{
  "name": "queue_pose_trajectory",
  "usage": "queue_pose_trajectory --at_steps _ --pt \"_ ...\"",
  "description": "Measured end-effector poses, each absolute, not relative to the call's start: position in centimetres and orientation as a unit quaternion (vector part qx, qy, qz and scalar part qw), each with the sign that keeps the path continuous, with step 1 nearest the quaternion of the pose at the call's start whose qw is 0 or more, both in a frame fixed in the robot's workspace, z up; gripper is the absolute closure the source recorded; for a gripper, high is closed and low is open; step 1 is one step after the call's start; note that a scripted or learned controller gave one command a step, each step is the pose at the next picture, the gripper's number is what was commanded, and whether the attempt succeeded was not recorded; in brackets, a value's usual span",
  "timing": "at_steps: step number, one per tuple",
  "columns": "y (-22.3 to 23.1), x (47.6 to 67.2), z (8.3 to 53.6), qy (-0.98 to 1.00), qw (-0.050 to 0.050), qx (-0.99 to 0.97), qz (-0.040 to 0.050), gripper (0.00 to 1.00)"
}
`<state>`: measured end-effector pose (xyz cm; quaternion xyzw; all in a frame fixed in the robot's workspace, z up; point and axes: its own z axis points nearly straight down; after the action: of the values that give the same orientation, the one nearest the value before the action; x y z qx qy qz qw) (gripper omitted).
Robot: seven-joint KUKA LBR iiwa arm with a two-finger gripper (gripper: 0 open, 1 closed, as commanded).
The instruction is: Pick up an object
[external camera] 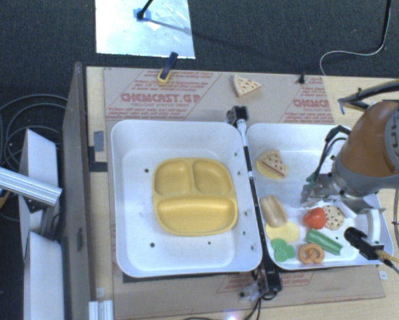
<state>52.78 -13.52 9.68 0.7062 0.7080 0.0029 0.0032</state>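
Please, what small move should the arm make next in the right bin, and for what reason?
Probably a short descent straight down. The gripper hovers at the right bin, just above the tomato and beside the cookie. Nothing is seen between its fingers, so no object is picked yet, and the tomato looks the nearest target.

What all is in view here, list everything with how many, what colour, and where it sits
shallow white plastic bin: 2, white, side by side on the bench; left one, right one
yellow three-compartment plastic tray: 1, yellow, in the left bin
toy sandwich wedge: 2, tan; one in the right bin, one on the bench behind the bins
toy hot dog bun: 1, tan, right bin
yellow toy blob: 1, right bin
green toy broccoli: 1, right bin's front
toy pretzel: 1, orange-brown, right bin's front
green toy pod: 1, right bin
red toy tomato: 1, right bin
speckled toy cookie: 1, beside the tomato
end effector: 1, grey, over the right bin
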Motion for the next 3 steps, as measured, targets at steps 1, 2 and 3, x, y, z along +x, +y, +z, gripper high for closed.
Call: queue_pose_trajectory --at_steps 1,2,3 --pt "-13.5 52.8 9.6 0.708 0.003 0.706 0.0028 0.00" --pt "-13.3 48.6 8.5 0.707 0.001 0.708 0.0008 0.00" --pt "-13.2 48.9 9.6 0.708 0.002 0.706 0.0023 1.00"
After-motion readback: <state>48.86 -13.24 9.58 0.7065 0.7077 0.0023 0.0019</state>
